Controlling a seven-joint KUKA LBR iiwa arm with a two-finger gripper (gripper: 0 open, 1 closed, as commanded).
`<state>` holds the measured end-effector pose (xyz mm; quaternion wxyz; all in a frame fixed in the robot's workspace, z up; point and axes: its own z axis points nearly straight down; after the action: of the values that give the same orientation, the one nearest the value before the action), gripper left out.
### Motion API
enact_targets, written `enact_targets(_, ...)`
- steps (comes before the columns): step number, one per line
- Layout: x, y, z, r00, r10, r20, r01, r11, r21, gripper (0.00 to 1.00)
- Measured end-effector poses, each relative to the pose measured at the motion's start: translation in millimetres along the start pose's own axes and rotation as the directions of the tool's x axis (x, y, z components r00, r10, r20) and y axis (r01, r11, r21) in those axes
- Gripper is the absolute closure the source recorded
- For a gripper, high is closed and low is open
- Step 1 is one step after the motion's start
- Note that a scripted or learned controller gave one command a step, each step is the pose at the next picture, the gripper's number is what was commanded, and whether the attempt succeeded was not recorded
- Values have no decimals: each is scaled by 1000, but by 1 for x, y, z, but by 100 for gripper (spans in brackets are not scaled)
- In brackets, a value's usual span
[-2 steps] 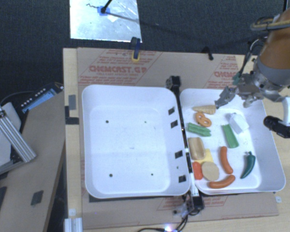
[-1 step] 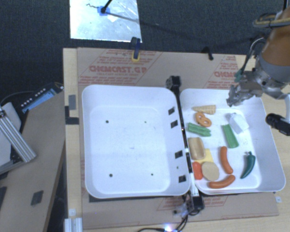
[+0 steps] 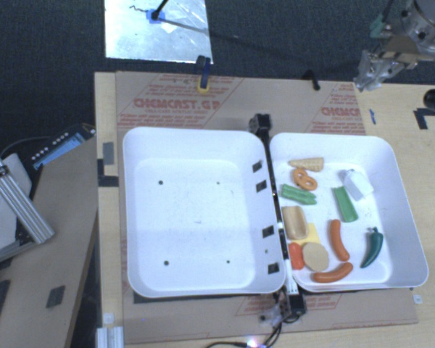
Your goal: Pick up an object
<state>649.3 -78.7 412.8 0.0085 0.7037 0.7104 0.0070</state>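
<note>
The right white bin holds several toy foods. Among them are a tan wedge, a pretzel, a green pea pod, a white block, a green bar, a bun, two orange sausages, a dark green chili and a round tan disc. My gripper hangs high at the top right, beyond the right bin's far edge and well away from the foods. It is open, with nothing between its fingers.
The left white bin lies beside the right one, joined by a black hinge strip. A shiny metal sheet and a blue-yellow clamp sit at the back. Aluminium rails stand at the left.
</note>
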Motion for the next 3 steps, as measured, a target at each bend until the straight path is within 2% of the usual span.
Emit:
enact_targets(1,26,22,-47,1000,2,-2,-2,1000,12,100)
enact_targets(2,51,21,-72,1000,3,-2,-3,1000,16,100)
enact_targets(3,63,22,-116,1000,4,-2,-4,1000,14,100)
